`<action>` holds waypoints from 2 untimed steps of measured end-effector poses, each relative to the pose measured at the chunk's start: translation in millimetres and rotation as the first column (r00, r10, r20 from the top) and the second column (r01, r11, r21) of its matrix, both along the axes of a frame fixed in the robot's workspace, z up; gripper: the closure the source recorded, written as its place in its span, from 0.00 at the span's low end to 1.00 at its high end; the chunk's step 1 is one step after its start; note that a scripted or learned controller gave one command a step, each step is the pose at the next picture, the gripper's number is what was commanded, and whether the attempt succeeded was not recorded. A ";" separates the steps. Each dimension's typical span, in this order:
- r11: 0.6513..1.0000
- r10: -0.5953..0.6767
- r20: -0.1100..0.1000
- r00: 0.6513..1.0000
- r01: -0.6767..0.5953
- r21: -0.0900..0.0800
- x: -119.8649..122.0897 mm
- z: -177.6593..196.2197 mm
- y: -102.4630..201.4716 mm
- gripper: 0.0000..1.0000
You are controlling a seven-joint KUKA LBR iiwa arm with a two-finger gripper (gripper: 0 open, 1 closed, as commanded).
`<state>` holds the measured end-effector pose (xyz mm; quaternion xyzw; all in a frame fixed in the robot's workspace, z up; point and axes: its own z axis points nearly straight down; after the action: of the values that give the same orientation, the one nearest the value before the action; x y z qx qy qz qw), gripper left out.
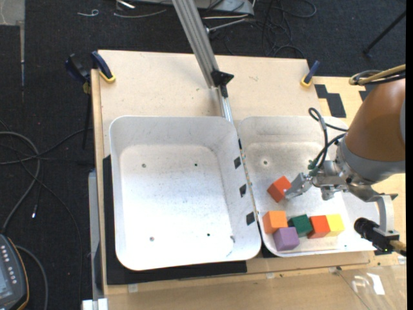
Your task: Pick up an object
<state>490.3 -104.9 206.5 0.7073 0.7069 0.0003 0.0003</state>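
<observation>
In the right bin [271,137] my gripper [298,186] reaches in from the right, and its tip sits right against a tilted orange-red block [279,188]. From this angle I cannot make out whether the block is gripped or only touched. Along the bin's front lie an orange block [276,220], a green block [300,225], a red-orange block [319,225] and a yellow block [335,223] in a row. A purple block [286,238] lies just in front of the orange one.
The left bin [171,186] adjoins the right one along a shared rim with black tabs. A slanted metal pole [197,34] rises from behind the bins. Clamps [103,68] hold the board's back corners. The arm's bulky orange-banded body [384,131] overhangs the right bin's right side.
</observation>
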 end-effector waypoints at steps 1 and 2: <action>1.000 0.004 -0.004 1.000 -0.004 0.000 60.7 -110.2 3.5 0.00; 1.000 0.001 0.000 1.000 -0.001 0.000 60.7 -95.9 2.7 1.00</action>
<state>551.0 -102.2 110.7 0.7070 0.7072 0.0001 0.0003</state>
